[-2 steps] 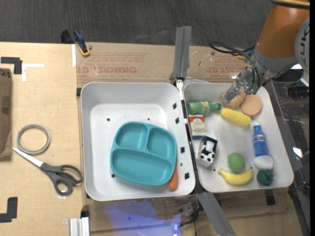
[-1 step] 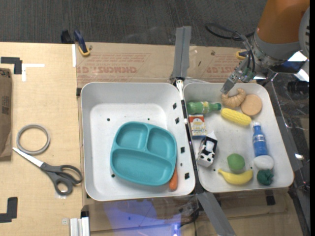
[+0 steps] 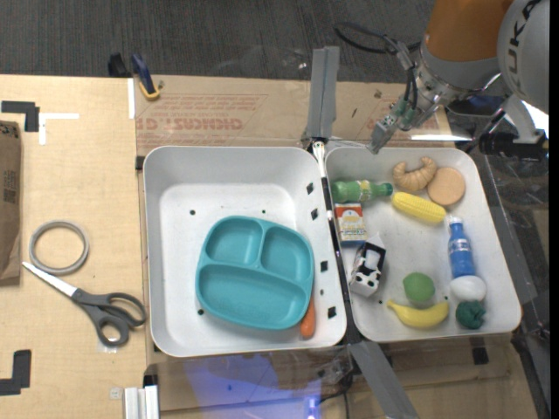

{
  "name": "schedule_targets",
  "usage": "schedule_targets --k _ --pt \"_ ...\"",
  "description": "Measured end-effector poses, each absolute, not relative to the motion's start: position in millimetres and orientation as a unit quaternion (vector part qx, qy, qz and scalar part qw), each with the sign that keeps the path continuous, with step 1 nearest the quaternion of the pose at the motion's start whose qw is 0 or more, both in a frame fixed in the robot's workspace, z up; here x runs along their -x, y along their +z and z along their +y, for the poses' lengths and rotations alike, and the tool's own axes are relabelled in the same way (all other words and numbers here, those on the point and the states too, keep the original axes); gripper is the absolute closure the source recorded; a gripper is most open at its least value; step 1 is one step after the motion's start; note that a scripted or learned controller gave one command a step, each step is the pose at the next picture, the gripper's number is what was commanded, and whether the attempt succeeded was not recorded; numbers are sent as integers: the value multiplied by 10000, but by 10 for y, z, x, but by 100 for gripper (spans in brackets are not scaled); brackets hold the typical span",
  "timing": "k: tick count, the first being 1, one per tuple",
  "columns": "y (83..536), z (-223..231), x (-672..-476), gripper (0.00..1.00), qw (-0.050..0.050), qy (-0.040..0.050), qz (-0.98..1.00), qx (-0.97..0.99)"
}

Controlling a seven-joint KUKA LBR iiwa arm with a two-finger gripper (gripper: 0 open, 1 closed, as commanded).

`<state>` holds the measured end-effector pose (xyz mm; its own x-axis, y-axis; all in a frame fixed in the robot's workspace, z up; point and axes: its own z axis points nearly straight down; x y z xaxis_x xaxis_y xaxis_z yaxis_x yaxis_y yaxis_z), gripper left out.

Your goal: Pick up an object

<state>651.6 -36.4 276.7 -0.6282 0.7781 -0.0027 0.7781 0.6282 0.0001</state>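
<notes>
My gripper [image 3: 383, 136] hangs over the far edge of the right bin [image 3: 498, 260], above its back left corner, with nothing seen in it. Below it lie a green bottle [image 3: 362, 189], a croissant [image 3: 415, 174], a round tan disc [image 3: 447, 186] and a yellow corn cob [image 3: 419, 208]. Further forward are a small carton [image 3: 350, 223], a black-and-white cow toy [image 3: 368, 269], a green ball [image 3: 419, 287], a banana [image 3: 417, 313], a blue bottle [image 3: 458, 247], a white ball [image 3: 467, 287] and a dark green piece [image 3: 470, 314].
The left bin [image 3: 175, 190] holds a teal divided plate [image 3: 256, 271] and a carrot [image 3: 307, 323] at its front right. On the bench to the left lie scissors [image 3: 96, 304] and a tape roll [image 3: 59, 245]. A grey divider post [image 3: 323, 94] stands between the bins.
</notes>
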Motion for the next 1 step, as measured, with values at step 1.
schedule_targets --k 1 --pt "1505 -1085 -5582 100 -4 -7 8962 -4437"
